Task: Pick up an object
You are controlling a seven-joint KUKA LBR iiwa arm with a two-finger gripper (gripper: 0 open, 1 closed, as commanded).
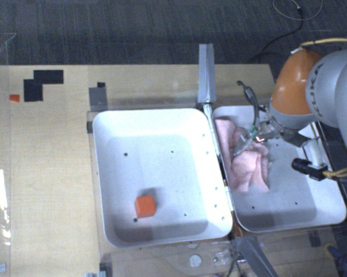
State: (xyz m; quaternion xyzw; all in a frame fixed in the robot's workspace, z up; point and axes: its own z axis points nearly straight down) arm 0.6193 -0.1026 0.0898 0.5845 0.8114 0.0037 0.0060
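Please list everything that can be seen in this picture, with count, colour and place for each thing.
bins: 2, white, side by side on the bench; left bin, right bin
block: 1, orange, lower left part of the left bin
cloth: 1, pink, crumpled, left side of the right bin
bench: 1, light wood, under both bins
black patches: dark, top left of the bench
arm: 1, grey with orange band, over the right bin
gripper: 1, at the cloth

There are no words, numbers or brand names to read here. The desk [47, 189] has a few black shapes [41, 83] and a small orange square [14, 98] stuck on it, but these carry no letters.
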